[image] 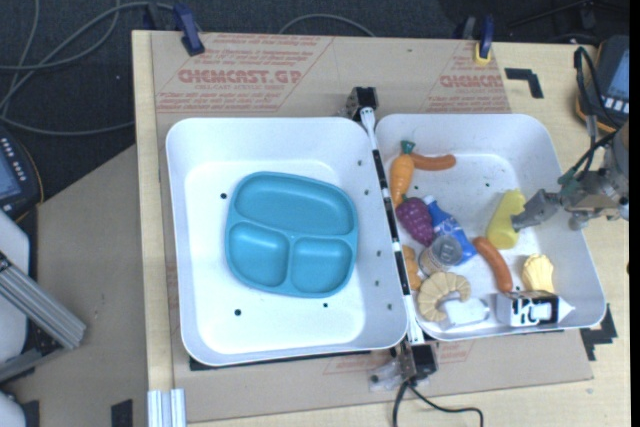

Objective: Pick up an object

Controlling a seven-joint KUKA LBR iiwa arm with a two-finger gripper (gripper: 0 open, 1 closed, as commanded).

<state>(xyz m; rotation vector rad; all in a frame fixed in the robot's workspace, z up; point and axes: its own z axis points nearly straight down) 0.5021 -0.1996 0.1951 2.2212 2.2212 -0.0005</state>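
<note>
Jaws [535,212] beside yellow toy [506,217], grip state unclear, right bin [560,155]

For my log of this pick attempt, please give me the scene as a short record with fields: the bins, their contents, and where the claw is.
left bin: holds a blue divided plate, three compartments
right bin: holds toy foods, crowded toward its left and near sides
items seen: carrot, sausage, purple grapes, yellow piece, croissant
claw: over the right bin, beside the yellow piece
grasp: cannot tell from this view
bench: tan board under both bins
</note>
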